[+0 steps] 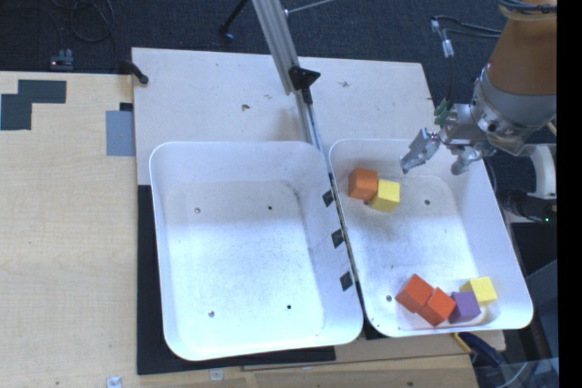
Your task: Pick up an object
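My gripper [443, 152] hangs open and holds nothing over the top edge of the right bin [509, 273], so I think I am getting ready to reach down for the orange block [363, 184] and yellow block [387, 194] sitting together just left of it.

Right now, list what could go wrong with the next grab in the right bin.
1. The orange cube and yellow cube touch, so closing on one may nudge or pinch the other.
2. The end effector hangs at the right bin's back rim; a straight descent could strike that rim.
3. The near-corner cluster is packed against the wall, leaving little room around any one block.
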Robot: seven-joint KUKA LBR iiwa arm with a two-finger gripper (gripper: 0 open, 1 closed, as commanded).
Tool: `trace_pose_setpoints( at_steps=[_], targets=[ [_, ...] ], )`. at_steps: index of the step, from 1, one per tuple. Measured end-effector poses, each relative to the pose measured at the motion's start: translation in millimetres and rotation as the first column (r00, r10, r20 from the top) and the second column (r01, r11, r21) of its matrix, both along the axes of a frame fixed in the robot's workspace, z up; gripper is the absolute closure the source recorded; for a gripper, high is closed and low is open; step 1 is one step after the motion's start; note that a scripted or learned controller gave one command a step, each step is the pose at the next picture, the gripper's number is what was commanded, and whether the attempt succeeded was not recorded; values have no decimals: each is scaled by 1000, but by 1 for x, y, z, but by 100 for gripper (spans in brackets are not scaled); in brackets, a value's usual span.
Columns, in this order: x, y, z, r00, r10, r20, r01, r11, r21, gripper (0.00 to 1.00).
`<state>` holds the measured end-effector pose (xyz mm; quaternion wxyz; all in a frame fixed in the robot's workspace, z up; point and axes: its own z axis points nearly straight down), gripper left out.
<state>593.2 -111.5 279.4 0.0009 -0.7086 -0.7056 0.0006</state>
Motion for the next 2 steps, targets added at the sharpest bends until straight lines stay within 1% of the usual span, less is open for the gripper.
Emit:
trace_pose_setpoints(
  at_steps=[1,2],
  targets=[
    [0,-2,10,1000,-3,-1,3,1000,0,100],
    [11,47,-95,1000,6,-9,-6,1000,2,100]
  ],
)
